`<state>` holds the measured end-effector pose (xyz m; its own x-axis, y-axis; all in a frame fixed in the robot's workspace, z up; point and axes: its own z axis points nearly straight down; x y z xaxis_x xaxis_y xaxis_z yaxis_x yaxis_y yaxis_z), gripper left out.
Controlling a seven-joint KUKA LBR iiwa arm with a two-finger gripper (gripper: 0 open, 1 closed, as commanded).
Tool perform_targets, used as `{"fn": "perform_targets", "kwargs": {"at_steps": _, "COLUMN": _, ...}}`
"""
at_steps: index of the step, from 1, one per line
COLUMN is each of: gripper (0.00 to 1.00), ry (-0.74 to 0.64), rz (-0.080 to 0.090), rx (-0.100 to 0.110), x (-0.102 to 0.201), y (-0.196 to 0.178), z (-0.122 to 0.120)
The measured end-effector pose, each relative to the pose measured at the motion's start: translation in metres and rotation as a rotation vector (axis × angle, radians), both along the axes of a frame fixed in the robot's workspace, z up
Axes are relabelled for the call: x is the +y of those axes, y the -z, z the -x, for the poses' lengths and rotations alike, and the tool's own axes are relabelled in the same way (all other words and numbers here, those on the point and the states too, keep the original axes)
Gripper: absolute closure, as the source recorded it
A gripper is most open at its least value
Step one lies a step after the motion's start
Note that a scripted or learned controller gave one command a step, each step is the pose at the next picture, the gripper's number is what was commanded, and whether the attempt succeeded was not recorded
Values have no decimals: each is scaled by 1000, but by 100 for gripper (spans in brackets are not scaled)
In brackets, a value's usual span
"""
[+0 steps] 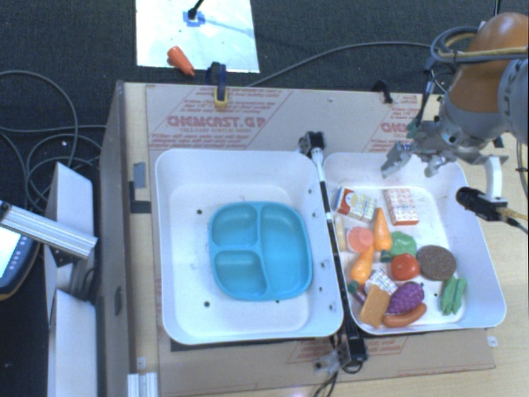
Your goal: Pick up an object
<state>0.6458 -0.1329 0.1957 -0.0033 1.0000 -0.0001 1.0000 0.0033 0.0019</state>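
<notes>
The gripper [416, 162] hung above the far rim of the right-hand bin [486, 265], its two fingers spread apart with nothing between them. One fingertip pointed down toward the bin's far left corner, the other sat just over the back edge. Behind it rose the grey wrist and the orange band of the arm [488, 64], entering from the right.

Below and nearer the camera, the right-hand bin held a crowd of toy food, all lying on the bin floor and clear of the fingers. Closest to the gripper lay a red-and-white checked box [402, 206] and, left of it, a small printed carton [357, 204]. A carrot [381, 230] lay just in front of them, touching a pink slice [360, 239] and a green leafy piece [403, 243]. Farther forward were a tomato [404, 266], a brown burger patty [436, 261], a purple grape bunch [406, 297], a sausage [404, 316], an orange wedge [374, 307] and green pea pods [452, 295].

The left-hand bin [190, 180], well apart from the gripper, carried a blue divided plate [259, 250] lying flat in its middle.
</notes>
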Motion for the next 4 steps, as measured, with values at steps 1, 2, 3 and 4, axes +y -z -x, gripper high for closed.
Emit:
{"fn": "perform_targets", "kwargs": {"at_steps": 1, "gripper": 0, "ry": 1, "rz": 1, "rx": -4, "x": 7, "y": 98, "z": 33}}
{"fn": "perform_targets", "kwargs": {"at_steps": 2, "gripper": 0, "ry": 2, "rz": 7, "rx": -18, "x": 34, "y": 105, "z": 65}}
{"fn": "perform_targets", "kwargs": {"at_steps": 3, "gripper": 100, "ry": 2, "rz": 4, "rx": -12, "x": 35, "y": 97, "z": 66}}
{"fn": "perform_targets", "kwargs": {"at_steps": 4, "gripper": 100, "ry": 0, "rz": -1, "rx": -1, "x": 102, "y": 11, "z": 107}}
